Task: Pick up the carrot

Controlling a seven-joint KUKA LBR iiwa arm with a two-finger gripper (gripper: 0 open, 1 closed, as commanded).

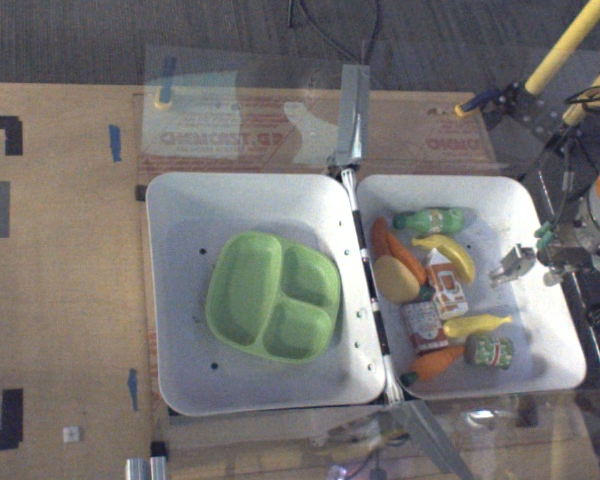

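The carrot [436, 362], a short orange piece with a dark green stub at its left end, lies near the front edge of the right bin [550, 353], just left of a green can [490, 351]. My gripper [525, 266] hangs over the right side of that bin, to the right of the pile and well back-right of the carrot. Nothing shows between its metal fingertips. A longer orange-red piece [400, 253] lies at the left of the same bin.
The right bin also holds a green bottle [430, 220], two bananas [450, 252] [477, 324], a beige potato [396, 279], a red-and-white carton [447, 280] and a red packet [421, 321]. A green divided plate [272, 295] sits in the left bin [180, 218].
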